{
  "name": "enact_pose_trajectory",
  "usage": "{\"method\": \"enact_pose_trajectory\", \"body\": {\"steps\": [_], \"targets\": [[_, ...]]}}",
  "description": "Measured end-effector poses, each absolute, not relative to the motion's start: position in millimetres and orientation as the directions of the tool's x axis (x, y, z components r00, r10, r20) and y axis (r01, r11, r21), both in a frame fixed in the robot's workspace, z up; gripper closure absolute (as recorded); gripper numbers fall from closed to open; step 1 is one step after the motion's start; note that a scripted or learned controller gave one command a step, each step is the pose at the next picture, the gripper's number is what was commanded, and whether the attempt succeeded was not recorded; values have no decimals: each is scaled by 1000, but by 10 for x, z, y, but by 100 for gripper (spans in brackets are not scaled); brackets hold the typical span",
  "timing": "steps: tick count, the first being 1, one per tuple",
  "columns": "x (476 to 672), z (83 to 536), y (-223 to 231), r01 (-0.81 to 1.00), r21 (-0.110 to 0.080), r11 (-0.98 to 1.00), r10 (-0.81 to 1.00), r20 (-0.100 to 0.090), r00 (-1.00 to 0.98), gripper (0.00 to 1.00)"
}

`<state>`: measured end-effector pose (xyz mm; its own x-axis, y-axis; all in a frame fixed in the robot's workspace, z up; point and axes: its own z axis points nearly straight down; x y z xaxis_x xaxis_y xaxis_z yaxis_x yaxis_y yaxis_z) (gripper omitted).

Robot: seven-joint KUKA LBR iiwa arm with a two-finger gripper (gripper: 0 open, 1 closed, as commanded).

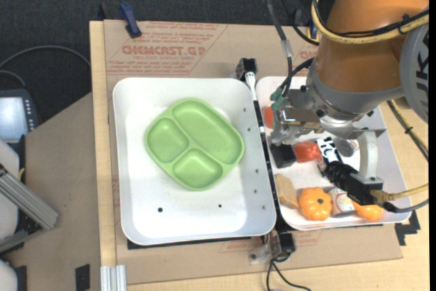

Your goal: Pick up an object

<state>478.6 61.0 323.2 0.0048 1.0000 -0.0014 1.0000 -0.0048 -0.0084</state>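
My gripper (283,143) hangs low over the left part of the right bin (402,167), under the big orange wrist band. A red object (308,150) lies just to its right, and a red-orange piece (268,117) shows at the bin's left wall beside the gripper. Toward the front of that bin sit a small orange pumpkin (315,204), a tan wedge (287,191), a small bottle (340,202) and an orange piece (370,212). I see nothing clearly held. The arm hides the back of the bin.
The left bin (136,208) holds a light green divided plate (195,143) near its middle. A black rail (260,140) separates the two bins. A blue clamp (130,20) sits on the cardboard at the back left.
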Motion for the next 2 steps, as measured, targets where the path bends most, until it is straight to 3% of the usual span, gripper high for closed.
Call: {"method": "enact_pose_trajectory", "body": {"steps": [1,2], "targets": [[4804,4837,222,1000,22,-3,1000,1,3,100],[4945,3970,-507,1000,-7,-8,1000,-2,8,100]]}}
